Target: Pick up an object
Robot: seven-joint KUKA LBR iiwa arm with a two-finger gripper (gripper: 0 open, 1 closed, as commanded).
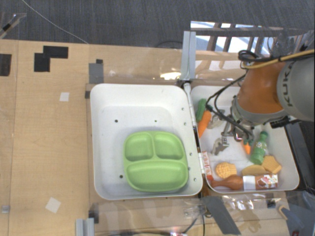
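Tool (pixel 222 144) hangs low inside the right-hand bin (pixel 291 173), fingers seemingly parted and holding nothing, though how wide cannot be told at this scale. Nearest candidate is the round yellow waffle-like toy (pixel 226 169), just below the tool; it is probably light, stiff plastic, best pinched across its rim. Left of the tool lies a carrot (pixel 202 123), tapered and likely slippery, against the bin's dividing wall. Right of the tool sit a green bottle (pixel 258 148) and, lower, a cheese wedge (pixel 271 163). Further below rests a ketchup bottle (pixel 246 182), close to the near wall, leaving little finger room. Open floor surrounds the tool itself. The left bin (pixel 106 107) carries a green tray (pixel 155 161) on the desk (pixel 44 146).
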